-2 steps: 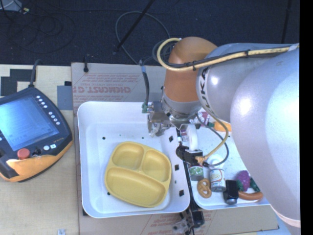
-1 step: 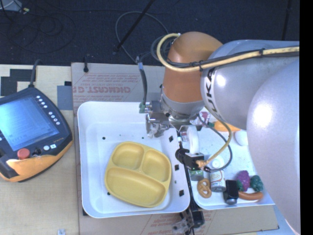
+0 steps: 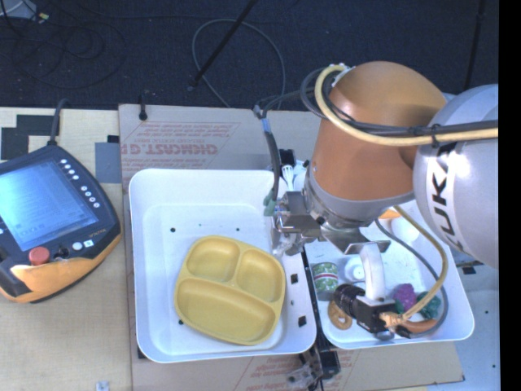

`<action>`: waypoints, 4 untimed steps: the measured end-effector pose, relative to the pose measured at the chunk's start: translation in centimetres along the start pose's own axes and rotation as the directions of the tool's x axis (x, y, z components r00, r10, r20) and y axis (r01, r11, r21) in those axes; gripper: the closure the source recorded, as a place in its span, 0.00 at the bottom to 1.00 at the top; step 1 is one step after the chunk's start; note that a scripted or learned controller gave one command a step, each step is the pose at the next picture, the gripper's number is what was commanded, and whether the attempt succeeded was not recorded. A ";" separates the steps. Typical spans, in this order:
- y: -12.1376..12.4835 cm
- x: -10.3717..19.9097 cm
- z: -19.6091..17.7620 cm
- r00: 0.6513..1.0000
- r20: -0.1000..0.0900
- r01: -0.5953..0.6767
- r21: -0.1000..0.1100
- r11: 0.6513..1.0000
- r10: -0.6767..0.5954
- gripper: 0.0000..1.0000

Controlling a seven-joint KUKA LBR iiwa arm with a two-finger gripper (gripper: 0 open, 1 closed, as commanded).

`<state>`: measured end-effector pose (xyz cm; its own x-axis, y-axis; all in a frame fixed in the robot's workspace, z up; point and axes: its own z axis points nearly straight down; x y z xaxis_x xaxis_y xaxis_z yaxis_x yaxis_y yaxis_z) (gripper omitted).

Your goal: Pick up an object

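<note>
**No object lifted yet**

The gripper [image 3: 286, 233] is seen low over the divide between the two bins; its opening cannot be told, and nothing is seen held. The small objects [image 3: 383, 300] lie heaped in the right bin [image 3: 464, 326]. The yellow divided plate [image 3: 230, 288] rests in the left bin [image 3: 155, 218]. The grasp is judged outstanding.

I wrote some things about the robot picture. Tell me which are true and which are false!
1. The yellow plate lies in the left bin. True.
2. The yellow plate has one big section. False: it is divided into three sections.
3. The robot arm has an orange part. True.
4. The right bin holds the yellow plate. False: it holds several small things, such as a purple object.
5. A handheld screen sits left of the bins. True.
</note>
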<state>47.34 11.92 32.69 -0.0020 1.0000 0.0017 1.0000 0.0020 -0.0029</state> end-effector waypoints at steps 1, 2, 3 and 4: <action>1.0 -9.7 4.5 1.000 0.004 -0.010 0.004 1.000 0.010 1.00; 1.0 -9.3 3.4 1.000 0.002 -0.003 0.004 1.000 0.003 1.00; 6.1 -8.5 9.1 1.000 0.002 0.000 0.002 1.000 0.000 1.00; 1.4 -12.6 6.1 1.000 0.001 -0.004 0.003 1.000 0.004 1.00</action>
